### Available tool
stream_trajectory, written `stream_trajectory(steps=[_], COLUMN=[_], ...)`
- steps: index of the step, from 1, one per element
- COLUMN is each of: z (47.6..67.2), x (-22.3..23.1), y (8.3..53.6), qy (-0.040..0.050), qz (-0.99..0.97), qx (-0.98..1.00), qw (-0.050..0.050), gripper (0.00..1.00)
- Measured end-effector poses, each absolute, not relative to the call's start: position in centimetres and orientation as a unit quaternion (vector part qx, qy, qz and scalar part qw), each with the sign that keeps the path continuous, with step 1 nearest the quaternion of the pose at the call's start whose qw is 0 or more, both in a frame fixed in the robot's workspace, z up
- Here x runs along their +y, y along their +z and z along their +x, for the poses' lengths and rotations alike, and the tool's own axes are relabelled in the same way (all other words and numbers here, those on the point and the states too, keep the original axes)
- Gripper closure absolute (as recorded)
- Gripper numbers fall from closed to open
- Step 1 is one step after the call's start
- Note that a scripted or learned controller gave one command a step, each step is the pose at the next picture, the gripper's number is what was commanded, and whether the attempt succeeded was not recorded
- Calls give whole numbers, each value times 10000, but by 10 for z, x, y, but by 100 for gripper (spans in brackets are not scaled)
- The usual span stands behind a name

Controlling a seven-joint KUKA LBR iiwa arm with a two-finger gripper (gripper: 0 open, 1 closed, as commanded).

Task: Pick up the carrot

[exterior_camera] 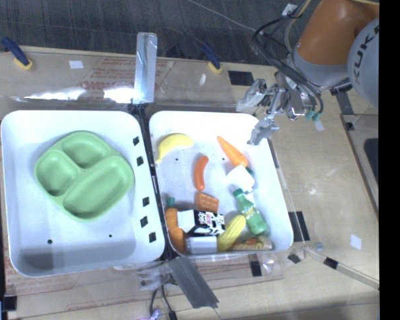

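Observation:
The carrot [231, 150], an orange cone, lies in the upper right part of the right bin [280, 199], its tip pointing up-left. My gripper [257, 116] hovers over that bin's top right corner, just up and right of the carrot and apart from it. Its fingers stand open with nothing between them. The grey arm with its orange band [330, 29] comes in from the upper right.
Also in the right bin are a banana [175, 143], an orange sausage-shaped piece [200, 171], a white bottle [240, 177] touching the carrot's thick end, a green bottle [251, 216], corn [232, 231] and several small boxes. The left bin [27, 245] holds a green divided plate [85, 174].

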State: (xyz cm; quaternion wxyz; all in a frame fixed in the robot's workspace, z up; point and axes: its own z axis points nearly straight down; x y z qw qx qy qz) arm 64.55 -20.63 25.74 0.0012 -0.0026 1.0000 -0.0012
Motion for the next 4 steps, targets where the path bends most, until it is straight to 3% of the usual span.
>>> stream_trajectory(steps=[1, 2, 3, 4], z=[655, 658, 660, 660], x=[-205, -210, -208, -208], y=[112, 94, 106, 106], qy=[23, 0, -5, -4], qz=[-953, 14, -20, -24], qx=[9954, 10000, 10000, 10000], qw=[-49, 2, 25, 22], gripper=[0, 0, 100, 0])
